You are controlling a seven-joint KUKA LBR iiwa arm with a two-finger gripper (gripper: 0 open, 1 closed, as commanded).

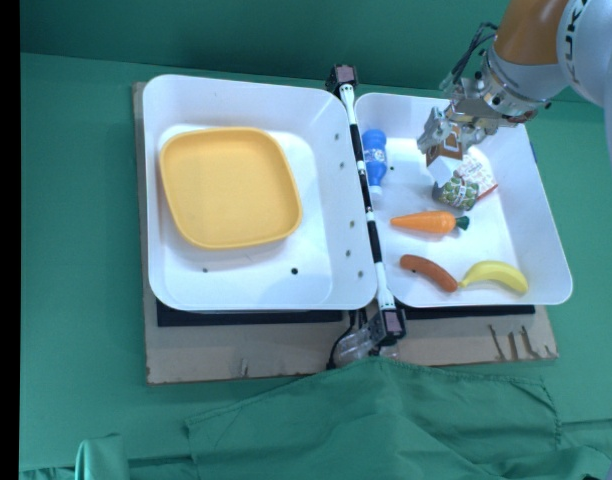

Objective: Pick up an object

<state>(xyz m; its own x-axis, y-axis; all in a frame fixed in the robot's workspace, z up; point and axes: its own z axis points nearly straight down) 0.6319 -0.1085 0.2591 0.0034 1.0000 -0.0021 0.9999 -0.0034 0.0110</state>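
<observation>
We see a small carton (449, 149) under the gripper (448, 140) in the right bin (546, 230), at its far side; we cannot tell whether it is held. Just beside it lies a crumpled packet (468, 185), then a carrot (426, 223), a sausage (428, 272) and a banana (495, 275) nearer us. A blue bottle (374, 157) lies by the divider. The left bin (236, 98) holds a yellow plate (228, 186).

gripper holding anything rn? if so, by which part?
Cannot be told. The gripper is low in the right bin, over a small carton beside a can, but the view doesn't show a hold.
</observation>
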